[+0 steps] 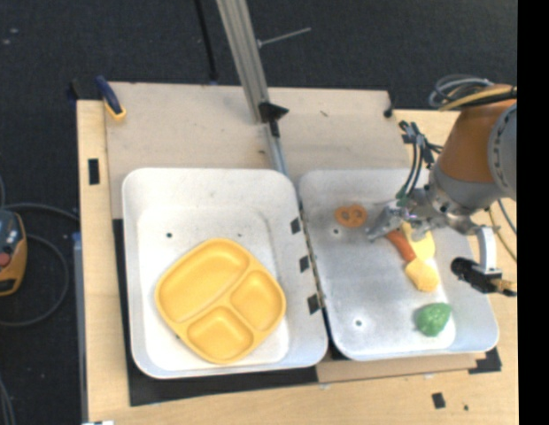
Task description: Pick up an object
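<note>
The right bin (363,326) holds a small round orange piece (351,215), an orange carrot-like stick (401,244), a yellow chunk (422,274) and a green lump (432,318). My gripper (390,224) hangs low over the right bin, just right of the round orange piece and at the upper end of the carrot stick. Its grey fingers point left. Nothing shows clearly between them.
A yellow three-compartment tray (221,300) lies in the left bin (159,202). A metal post (248,56) rises behind the bins. The arm's orange band (474,144) is over the right bin's far right side.
</note>
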Tool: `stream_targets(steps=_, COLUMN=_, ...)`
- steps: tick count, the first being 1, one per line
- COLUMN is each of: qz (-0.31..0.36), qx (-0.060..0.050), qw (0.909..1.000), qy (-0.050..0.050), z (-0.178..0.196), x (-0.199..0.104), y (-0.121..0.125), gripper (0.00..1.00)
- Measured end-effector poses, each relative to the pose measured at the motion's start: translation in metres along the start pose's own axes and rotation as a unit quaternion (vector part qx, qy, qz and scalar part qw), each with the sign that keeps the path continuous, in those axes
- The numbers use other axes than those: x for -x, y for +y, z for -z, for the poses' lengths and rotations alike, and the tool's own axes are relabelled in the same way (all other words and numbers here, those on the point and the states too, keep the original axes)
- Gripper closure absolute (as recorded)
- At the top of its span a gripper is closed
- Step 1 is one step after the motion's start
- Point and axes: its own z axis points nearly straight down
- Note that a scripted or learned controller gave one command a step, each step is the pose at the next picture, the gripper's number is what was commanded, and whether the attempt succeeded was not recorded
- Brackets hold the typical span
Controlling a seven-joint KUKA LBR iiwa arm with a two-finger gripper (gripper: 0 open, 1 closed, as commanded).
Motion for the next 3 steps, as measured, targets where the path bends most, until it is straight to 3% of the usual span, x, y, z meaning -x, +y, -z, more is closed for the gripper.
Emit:
stream_targets(steps=1, qz=0.000, qx=0.000, qw=1.0000, qy=0.000, z=-0.033, x=0.001, y=0.000, gripper=0.00)
stream_targets(steps=2, qz=-0.001, qx=0.004, qw=1.0000, qy=-0.001, z=-0.019, x=0.002, y=0.001, gripper=1.00)
stream_targets(steps=3, qz=0.000, qx=0.005, qw=1.0000, qy=-0.001, z=0.045, x=0.009, y=0.005, gripper=1.00)
